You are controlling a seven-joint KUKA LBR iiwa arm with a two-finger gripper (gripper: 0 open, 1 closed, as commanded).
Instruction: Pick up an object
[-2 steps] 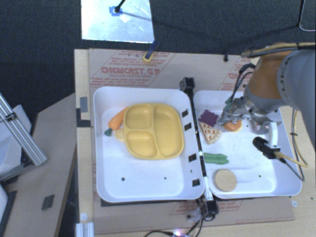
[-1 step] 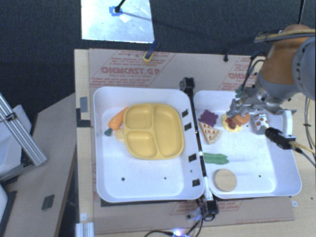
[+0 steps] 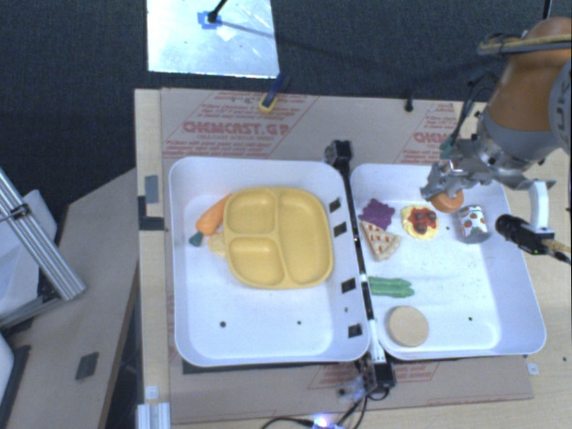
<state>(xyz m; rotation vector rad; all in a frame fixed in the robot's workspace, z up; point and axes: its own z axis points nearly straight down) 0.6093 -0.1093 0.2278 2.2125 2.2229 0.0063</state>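
Camera view is showing the gripper (image 3: 446, 189) hanging over the far part of the right bin (image 3: 509, 315), with a small orange rounded object (image 3: 448, 200) sitting right at its fingertips; whether that piece is actually pinched between them or just lying under them is not something the view is settling, and I cannot tell how the tool is set. The orange object is showing as a smooth, rounded lump, partly covered by the grey metal of the tool. Just to the tool's left, a round yellow piece with red topping (image 3: 421, 222) is lying close beside it, and further left a purple piece (image 3: 377, 213) and a waffle-patterned wedge (image 3: 381, 240) are sitting near each other. Just to the tool's right, a small silvery object (image 3: 472, 224) is resting close by. Nearer the camera than the tool, a green pod-shaped piece (image 3: 391, 286) and a tan disc (image 3: 408, 326) are lying well apart from it. Far to the tool's left, the left bin (image 3: 192, 329) is holding a yellow divided plate (image 3: 273, 237) with an orange carrot (image 3: 212, 215) touching its far-left edge.
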